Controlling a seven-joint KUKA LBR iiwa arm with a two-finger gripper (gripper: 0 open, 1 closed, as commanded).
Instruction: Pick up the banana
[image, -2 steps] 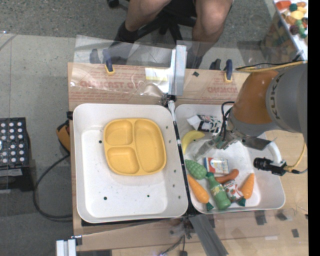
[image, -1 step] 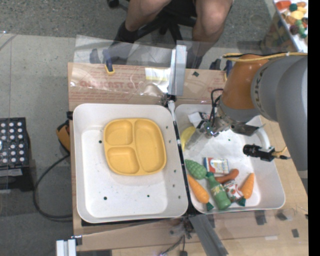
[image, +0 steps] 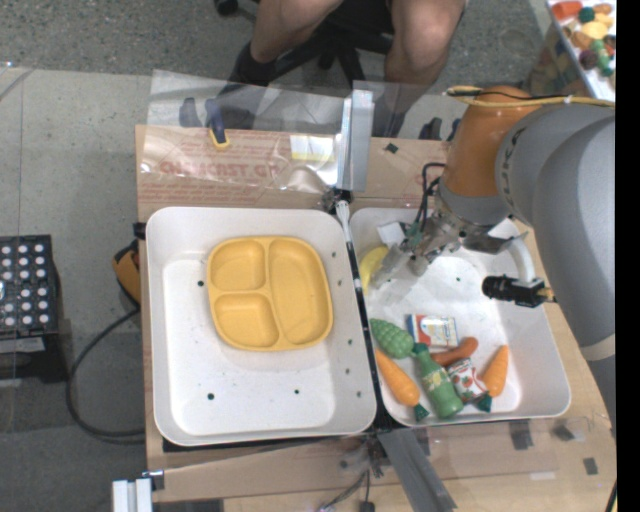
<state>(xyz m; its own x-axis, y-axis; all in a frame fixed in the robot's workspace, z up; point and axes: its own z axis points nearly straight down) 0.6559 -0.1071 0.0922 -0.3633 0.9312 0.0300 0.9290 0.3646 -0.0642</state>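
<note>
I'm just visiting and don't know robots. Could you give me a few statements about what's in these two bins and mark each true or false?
1. The yellow divided plate lies in the left bin. True.
2. The banana lies on that plate. False: it is in the right bin, at its left wall.
3. The claw is over the right bin, beside the banana. True.
4. The toy carrots sit in the left bin. False: they are in the right bin.
</note>
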